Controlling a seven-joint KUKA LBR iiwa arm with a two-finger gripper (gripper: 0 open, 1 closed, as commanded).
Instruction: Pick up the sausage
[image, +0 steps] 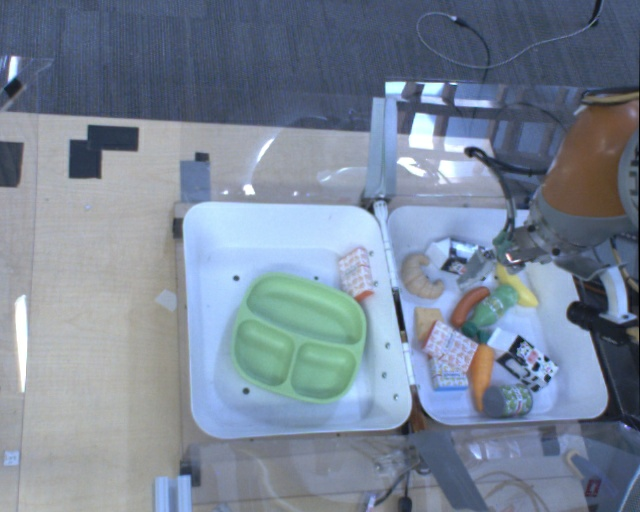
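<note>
The sausage (470, 304) is a short red-orange piece lying at a slant in the middle of the right bin (590, 400). It rests against a green bottle (491, 312). My gripper (494, 260) hangs just above and to the right of the sausage's upper end, over a black-and-white packet (455, 254). The grey wrist and the orange band (597, 150) rise behind it to the right. Nothing shows held in the gripper.
The right bin also holds a croissant (422, 276), a yellow piece (519, 290), patterned boxes (450, 346), a carrot (481, 372), a can (507, 401) and a cow-print carton (530, 363). The left bin (205, 300) holds a green divided plate (298, 338) and a snack packet (356, 272).
</note>
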